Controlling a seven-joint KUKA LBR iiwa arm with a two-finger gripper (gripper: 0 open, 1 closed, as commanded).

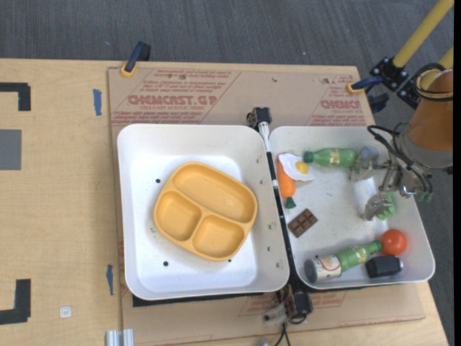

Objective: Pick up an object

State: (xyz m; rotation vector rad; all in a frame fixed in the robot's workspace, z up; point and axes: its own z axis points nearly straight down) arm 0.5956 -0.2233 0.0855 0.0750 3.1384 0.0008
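A pale wooden surface [57,215] fills most of the camera view, with dark grey carpeted floor [216,13] beyond its far edge. A sheet of brown cardboard [187,96] printed with red lettering lies on the surface, pinned at its far corners by a clamp [134,58] on the left and another clamp [360,85] on the right. Black tape marks [18,96] and small blue tape strips [97,101] dot the bare wood at the left. Two shallow white bins sit side by side on the cardboard. The left bin [137,157] holds a yellow divided plate [205,210] with three compartments. The right bin [425,254] holds the loose objects: a green bottle [330,157] near the far wall, a fried-egg toy [294,166] just beside it, an orange carrot-like piece [287,185] against the left wall, a brown chocolate bar [302,223] near the middle, a second green bottle [342,260] lying along the near wall, a red-orange ball [393,241] touching its neck end, and a black block [383,267] in the near right corner. The arm [432,121] reaches in from the right, and its hand [379,197] is low over the right side of that bin, with something small and green [385,209] at its tip. Whether the fingers are apart or together cannot be told. A yellow pole [428,24] slants across the upper right corner.
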